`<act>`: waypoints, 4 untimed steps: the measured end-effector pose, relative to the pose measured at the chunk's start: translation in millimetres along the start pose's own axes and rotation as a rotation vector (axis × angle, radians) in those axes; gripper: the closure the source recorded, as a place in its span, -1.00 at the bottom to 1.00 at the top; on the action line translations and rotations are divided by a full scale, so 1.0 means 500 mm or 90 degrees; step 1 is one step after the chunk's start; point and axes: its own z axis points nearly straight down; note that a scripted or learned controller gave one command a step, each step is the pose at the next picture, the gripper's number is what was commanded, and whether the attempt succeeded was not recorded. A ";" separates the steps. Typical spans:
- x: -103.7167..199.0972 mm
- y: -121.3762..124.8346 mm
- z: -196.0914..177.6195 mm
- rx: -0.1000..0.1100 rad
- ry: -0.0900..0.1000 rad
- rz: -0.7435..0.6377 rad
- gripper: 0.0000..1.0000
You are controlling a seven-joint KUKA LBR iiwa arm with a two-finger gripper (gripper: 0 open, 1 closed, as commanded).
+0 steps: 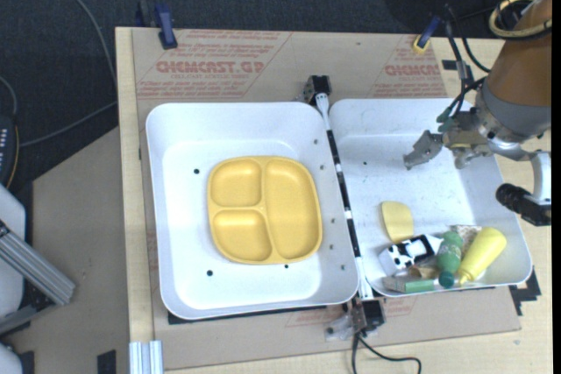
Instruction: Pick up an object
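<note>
Objects for picking lie heaped in the near corner of the right bin point(491, 188), a shallow white tray with rounded corners: a pale yellow wedge point(397, 220) with a soft matte look, a small black-and-white toy point(410, 251), a green bottle-like piece point(450, 251), and a smooth yellow bottle shape point(481, 254) lying tilted against the bin's wall. They sit close together, several touching.

In the camera view the gripper point(443, 143) hangs over the far part of the same bin, well apart from the heap. Its grey metal fingers point(422, 151) are spread wide, with nothing between them.

The left bin point(166, 188) carries a glossy yellow plastic plate point(264, 209), rounded-square and split into three compartments, flat near its middle. Both bins rest on a bench point(263, 66) covered with printed brown board.
</note>
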 end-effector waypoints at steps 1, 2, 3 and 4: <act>0.058 -0.077 0.212 -0.001 -0.001 0.000 -1.00; 0.077 -0.129 0.212 0.000 0.000 0.001 -1.00; -0.042 -0.155 0.212 -0.001 -0.001 0.001 -1.00; -0.042 -0.154 0.193 -0.002 -0.001 0.001 1.00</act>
